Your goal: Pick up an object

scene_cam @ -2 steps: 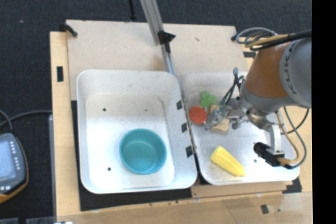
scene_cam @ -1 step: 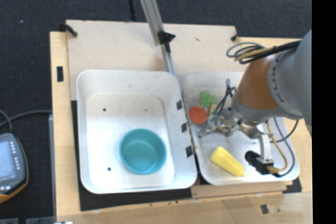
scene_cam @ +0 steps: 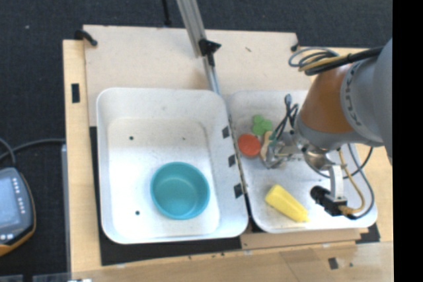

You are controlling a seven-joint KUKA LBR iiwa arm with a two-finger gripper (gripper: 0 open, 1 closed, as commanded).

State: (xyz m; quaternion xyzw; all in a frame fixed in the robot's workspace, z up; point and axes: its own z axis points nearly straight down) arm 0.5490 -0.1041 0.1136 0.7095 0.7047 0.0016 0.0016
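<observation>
Gripper first, operator: it was low in the right bin, and you could not tell from this slanted view whether it was released, clenched or grasping anything, because the wrist hid most of it.

Now read the scene from the left. On the table, the left bin held one teal bowl, sitting upright toward its near right part, well apart from the arm. Crossing the shared wall, the right bin carried the small pieces. A red round object lay just beside the gripper, on its left side in the view, so close that you could not say whether the two touched. A green object sat just above the red one, near the gripper's upper left. A yellow object lay nearer the front edge, below the gripper and a little to its right, with its long axis running diagonally from upper left to lower right. Furthest right, the arm with its orange band loomed over the bin.

You would have judged the red piece the likeliest target (it was the nearest), lying to the left of the gripper. A grasp on it was not shown, so you should have treated the pick as not yet made.
</observation>
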